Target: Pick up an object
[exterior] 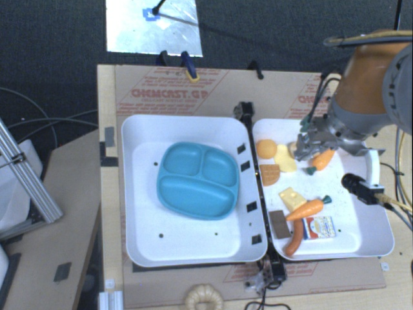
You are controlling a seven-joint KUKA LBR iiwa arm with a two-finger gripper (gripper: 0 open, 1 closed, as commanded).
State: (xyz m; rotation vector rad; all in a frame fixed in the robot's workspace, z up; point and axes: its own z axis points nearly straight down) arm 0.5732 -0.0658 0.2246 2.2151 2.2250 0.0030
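Lying on a dark floor, a cardboard-topped bench (pixel 168 89) bears two white bins; the left bin (pixel 139 192) holds a blue divided plate (pixel 197 179). Over the right bin (pixel 374 231), the gripper (pixel 310 150) grasps an orange carrot (pixel 322 159) at the far side.

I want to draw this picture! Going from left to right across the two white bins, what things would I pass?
Blue plastic divided plate → round orange toy ball → orange toy carrot with a green top → the grey tool reaching into the right bin.
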